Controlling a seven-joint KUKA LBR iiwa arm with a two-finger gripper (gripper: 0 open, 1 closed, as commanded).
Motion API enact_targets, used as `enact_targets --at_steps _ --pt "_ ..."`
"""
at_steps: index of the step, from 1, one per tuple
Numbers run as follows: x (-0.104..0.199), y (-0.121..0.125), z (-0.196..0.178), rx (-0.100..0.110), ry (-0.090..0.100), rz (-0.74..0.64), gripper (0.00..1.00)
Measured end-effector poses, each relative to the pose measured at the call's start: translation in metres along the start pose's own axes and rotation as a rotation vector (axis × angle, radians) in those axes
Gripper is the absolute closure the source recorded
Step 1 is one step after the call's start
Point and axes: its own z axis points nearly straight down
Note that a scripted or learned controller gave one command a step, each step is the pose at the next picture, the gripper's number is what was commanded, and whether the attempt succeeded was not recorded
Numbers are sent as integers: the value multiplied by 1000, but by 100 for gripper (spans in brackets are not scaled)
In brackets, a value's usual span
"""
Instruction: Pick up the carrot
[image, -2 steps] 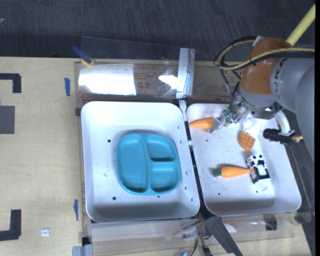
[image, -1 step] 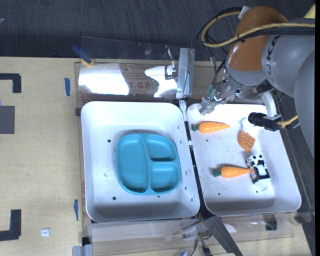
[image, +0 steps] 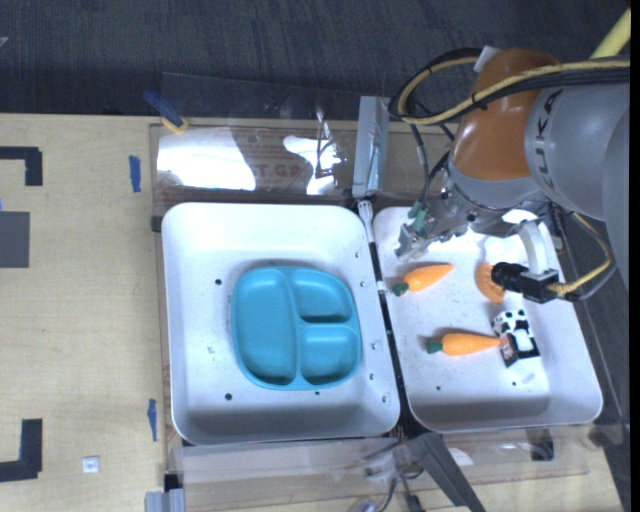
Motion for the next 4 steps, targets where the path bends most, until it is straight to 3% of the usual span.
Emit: enact_targets --at_steps 1,2,3,4 --pt "0 0 0 0 0 0 0" --pt "-62 -46 -1 0 -1 -106 0" --pt "-65 -71 96 -5 -3 -242 0" --pt "-83 -22 97 -7 -4 -39 0"
